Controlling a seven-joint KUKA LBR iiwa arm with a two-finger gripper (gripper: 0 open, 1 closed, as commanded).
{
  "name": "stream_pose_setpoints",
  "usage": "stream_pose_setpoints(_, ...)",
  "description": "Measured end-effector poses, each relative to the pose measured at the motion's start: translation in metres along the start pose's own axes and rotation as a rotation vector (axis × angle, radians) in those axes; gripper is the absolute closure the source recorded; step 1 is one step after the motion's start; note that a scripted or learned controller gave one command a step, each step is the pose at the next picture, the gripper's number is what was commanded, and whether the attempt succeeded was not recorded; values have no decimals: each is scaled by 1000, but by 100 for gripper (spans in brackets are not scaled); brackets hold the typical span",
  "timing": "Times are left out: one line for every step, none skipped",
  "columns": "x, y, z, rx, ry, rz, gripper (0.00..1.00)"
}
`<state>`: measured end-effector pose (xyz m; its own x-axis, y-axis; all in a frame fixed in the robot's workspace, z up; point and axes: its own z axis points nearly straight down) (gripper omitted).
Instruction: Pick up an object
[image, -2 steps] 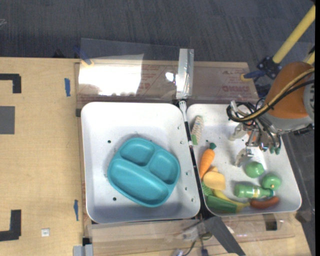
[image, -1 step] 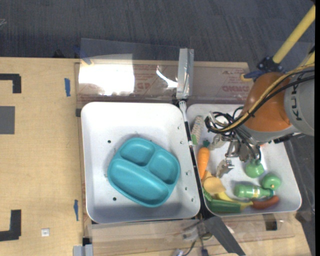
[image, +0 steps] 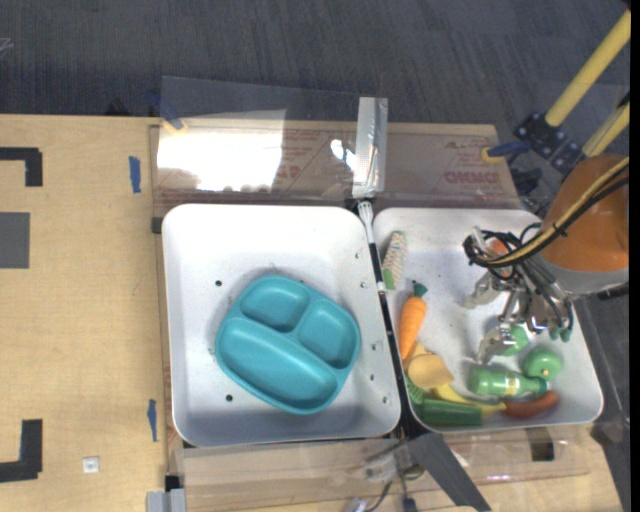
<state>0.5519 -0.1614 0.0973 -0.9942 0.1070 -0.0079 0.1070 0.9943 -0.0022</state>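
A wooden table carries two white bins side by side. The left bin holds one teal divided plate. In the right bin, toy foods crowd the near corner: one orange carrot, a yellowish piece, and overlapping green and red pieces that are hard to separate. The tool hangs over them, its metal parts tangled against the toys; whether it is spread or pinching anything is unclear.

Teal divided plate lies in the left bin — tilted slightly.
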Motion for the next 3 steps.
stream_pose_setpoints(-39, -59, 9, 0, -5, -248, 0)
stream_pose_setpoints(-57, 16, 9, -3, -6, -224, 0)
stream_pose_setpoints(-72, 80, 9, -4, -7, -349, 0)
